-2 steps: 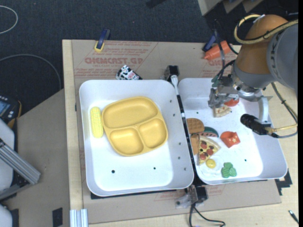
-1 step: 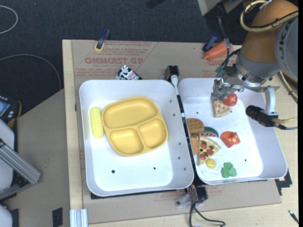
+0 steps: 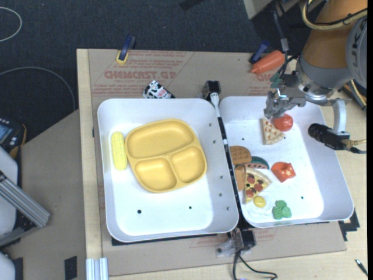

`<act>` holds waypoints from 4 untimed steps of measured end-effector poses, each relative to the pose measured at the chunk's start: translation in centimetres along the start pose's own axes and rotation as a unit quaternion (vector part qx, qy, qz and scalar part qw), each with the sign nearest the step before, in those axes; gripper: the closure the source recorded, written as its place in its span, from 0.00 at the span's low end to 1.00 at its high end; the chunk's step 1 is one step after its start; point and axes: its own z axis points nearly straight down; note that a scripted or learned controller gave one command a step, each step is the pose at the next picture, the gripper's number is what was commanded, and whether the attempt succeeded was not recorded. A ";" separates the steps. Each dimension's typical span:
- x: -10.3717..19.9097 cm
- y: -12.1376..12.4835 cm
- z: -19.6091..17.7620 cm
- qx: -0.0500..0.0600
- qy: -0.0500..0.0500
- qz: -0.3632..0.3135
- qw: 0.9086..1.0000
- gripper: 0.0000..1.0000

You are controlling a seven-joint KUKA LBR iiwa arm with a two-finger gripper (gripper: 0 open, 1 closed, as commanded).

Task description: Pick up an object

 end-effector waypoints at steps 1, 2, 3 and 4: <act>4.9 -1.2 -0.3 0.004 0.002 -0.002 1.000 1.00; 3.3 -1.1 -0.8 0.002 0.000 0.001 1.000 1.00; 3.0 -1.3 1.1 0.005 0.001 0.001 1.000 1.00; 3.4 -0.3 -0.1 0.001 0.000 0.000 1.000 1.00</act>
